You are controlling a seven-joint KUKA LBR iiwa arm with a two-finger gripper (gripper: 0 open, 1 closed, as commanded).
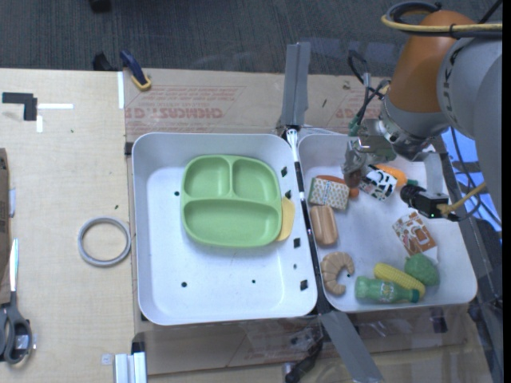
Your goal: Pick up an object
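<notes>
My gripper hangs low over the far part of the right bin, under the grey arm with its orange band. Just right of it lie a black-and-white cow toy and an orange piece. A tan waffle-like cracker sits just left of and below it. Nearer the front lie a hot dog bun, a croissant, a green bottle, a yellow corn cob, a green vegetable and a small printed carton.
The left bin holds a green divided plate with a yellow piece at its right edge. On the bench to the left lie a tape ring and scissors. A metal divider runs between the bins.
</notes>
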